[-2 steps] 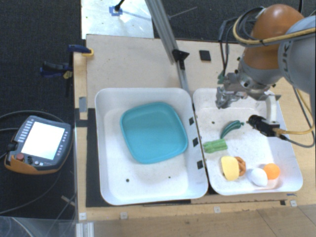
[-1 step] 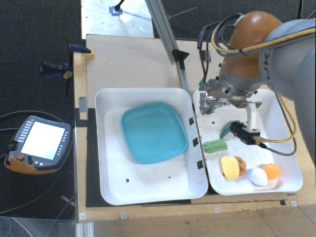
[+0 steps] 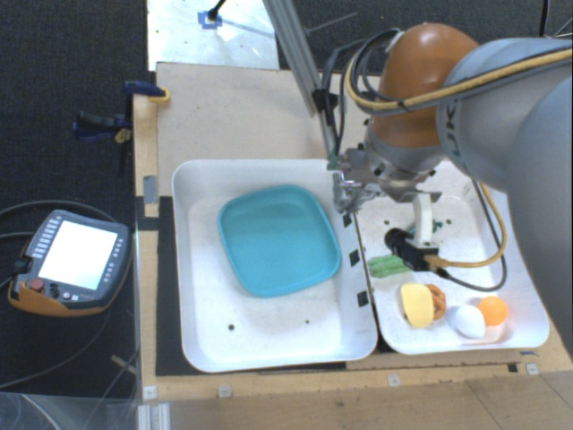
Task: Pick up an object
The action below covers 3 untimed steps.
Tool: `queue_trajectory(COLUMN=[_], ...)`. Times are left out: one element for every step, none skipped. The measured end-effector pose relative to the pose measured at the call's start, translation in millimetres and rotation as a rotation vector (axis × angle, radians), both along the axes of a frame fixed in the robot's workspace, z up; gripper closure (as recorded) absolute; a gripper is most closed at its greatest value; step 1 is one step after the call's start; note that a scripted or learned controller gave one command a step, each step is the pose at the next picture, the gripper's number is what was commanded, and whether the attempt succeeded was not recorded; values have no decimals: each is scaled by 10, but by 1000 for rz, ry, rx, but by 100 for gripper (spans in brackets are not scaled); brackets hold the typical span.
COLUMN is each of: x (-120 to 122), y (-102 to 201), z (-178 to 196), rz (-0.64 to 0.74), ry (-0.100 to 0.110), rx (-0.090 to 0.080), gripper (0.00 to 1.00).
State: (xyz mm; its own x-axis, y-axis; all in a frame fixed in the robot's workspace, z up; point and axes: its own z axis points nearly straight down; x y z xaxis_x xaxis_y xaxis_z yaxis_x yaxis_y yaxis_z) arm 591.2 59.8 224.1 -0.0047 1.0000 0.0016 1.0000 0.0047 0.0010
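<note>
My gripper [image 3: 345,197] hangs low over the seam between the two bins, at the right edge of the teal plate [image 3: 277,238], which lies flat in the left bin [image 3: 206,330]. The right bin [image 3: 528,325] holds a small green piece [image 3: 385,265] just right of the divider. Nearer the front lie a yellow block [image 3: 415,305], a brownish thing [image 3: 437,299] behind it, a white egg [image 3: 468,321] and an orange ball [image 3: 492,311]. Nothing shows between the gripper's tips. The arm's bulk hides the back of the right bin.
The bench's wooden board [image 3: 233,115] stretches behind the bins. A teach pendant [image 3: 72,260] lies on the floor at the left, and blue clamps [image 3: 134,92] sit at the bench's left edge. A slanted metal pole [image 3: 291,34] rises behind the gripper.
</note>
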Motion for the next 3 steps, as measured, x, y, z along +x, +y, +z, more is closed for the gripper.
queue_trajectory(x=[-330,-238,-240], y=[364,371,370], z=[-31,31,29], rz=[-1,-4,-5], ry=[1,0,0], rx=[-1,-1,-1], gripper=[100,100,0])
